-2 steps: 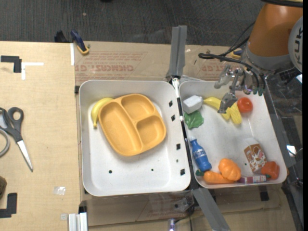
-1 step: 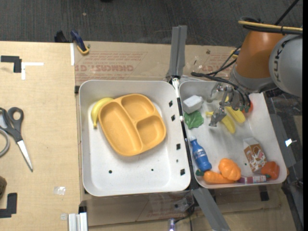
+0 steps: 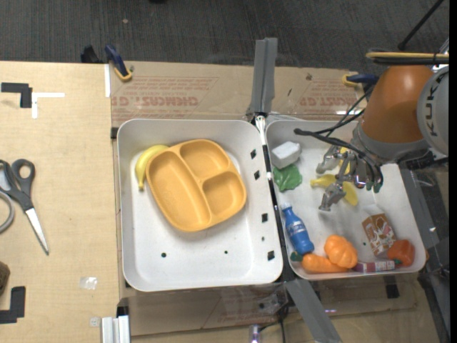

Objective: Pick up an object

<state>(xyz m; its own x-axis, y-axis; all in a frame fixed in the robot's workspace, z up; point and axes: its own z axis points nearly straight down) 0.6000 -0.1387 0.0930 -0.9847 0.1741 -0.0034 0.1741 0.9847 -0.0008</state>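
My gripper (image 3: pixel 329 182) hangs low over the right bin (image 3: pixel 408 191), in its upper middle. Its two silver fingers (image 3: pixel 327 163) stand apart, so it is open. A small yellow object (image 3: pixel 347 194) lies on the bin floor right at the fingers, partly hidden by them; I cannot tell whether they touch it. Close by to the left are a white block (image 3: pixel 285 152) and a green object (image 3: pixel 288 179). Along the bin's front lie a blue bottle (image 3: pixel 296 231), an orange pepper-like toy (image 3: pixel 340 251), an orange carrot (image 3: pixel 320 264), a brown packet (image 3: pixel 378 233) and a marker (image 3: pixel 375 266).
The left bin (image 3: pixel 186 263) holds a yellow divided plate (image 3: pixel 196 184) with a banana (image 3: pixel 146 164) beside its left edge. A grey bar (image 3: pixel 263 77) runs back from the gap between the bins. Scissors (image 3: pixel 26 200) lie on the bench at far left.
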